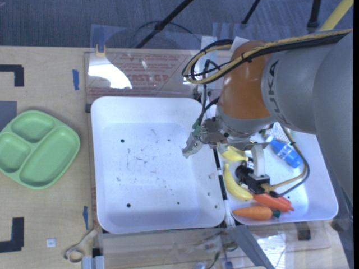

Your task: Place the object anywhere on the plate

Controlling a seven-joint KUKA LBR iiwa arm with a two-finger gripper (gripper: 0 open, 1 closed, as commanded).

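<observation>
While gripper (190, 147) hangs over left bin (112, 116) near divider: approach step, object not yet secured. Claw state: cannot tell, too small and blurred; nothing seen held. Candidate objects: banana (235, 188), carrot (255, 212), blue bottle (285, 153), all in right bin (322, 203), right of claw, apart. Green plate (39, 147): on bench, far left. Advice: descend centred over one item, avoid neighbours.

Part of dark lettering on grey arm (303, 77), beside orange band: "UK" legible; faint red print on clear panel (147, 74) behind bins, too blurred to read
</observation>
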